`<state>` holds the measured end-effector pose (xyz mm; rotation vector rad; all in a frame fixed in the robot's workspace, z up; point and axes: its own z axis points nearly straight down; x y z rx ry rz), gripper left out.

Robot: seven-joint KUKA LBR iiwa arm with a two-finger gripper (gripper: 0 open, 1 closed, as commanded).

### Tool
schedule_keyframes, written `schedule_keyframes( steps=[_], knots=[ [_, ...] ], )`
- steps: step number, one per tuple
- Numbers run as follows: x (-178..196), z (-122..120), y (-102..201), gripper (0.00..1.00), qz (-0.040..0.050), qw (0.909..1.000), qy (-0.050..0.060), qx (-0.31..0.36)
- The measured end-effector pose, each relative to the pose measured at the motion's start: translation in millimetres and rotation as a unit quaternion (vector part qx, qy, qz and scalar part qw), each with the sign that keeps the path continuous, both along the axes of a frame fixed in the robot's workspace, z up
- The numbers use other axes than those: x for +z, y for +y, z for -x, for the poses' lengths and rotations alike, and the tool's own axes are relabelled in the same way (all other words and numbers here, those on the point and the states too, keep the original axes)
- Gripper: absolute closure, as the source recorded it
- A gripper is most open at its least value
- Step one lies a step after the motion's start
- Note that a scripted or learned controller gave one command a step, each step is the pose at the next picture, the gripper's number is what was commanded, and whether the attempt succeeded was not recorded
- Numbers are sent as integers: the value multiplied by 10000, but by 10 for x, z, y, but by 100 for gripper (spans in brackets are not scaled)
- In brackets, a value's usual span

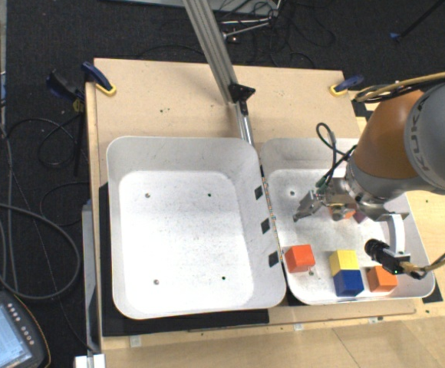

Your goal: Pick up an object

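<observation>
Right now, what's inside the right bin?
The right bin holds an orange cube, a yellow block, a blue block and another orange block. The arm covers the bin's upper right.

A pale wooden bench top [299, 90] carries two shallow white plastic bins side by side, their inner rims touching: the left bin [180, 221] and the right bin [291, 175]. Blue-and-yellow clamps grip its far corners, one left [98, 79], one right [347, 85]
</observation>
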<state>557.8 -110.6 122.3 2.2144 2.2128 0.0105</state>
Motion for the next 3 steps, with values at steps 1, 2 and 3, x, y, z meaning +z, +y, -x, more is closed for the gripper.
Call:
schedule_keyframes(
  steps=[1, 2, 3],
  knots=[
    [45, 26, 5, 100, -10, 10000, 47, -5],
    [479, -22, 35, 100, -10, 10000, 36, 17],
    [952, -40, 33, 100, -8, 10000, 29, 18]
  ],
)
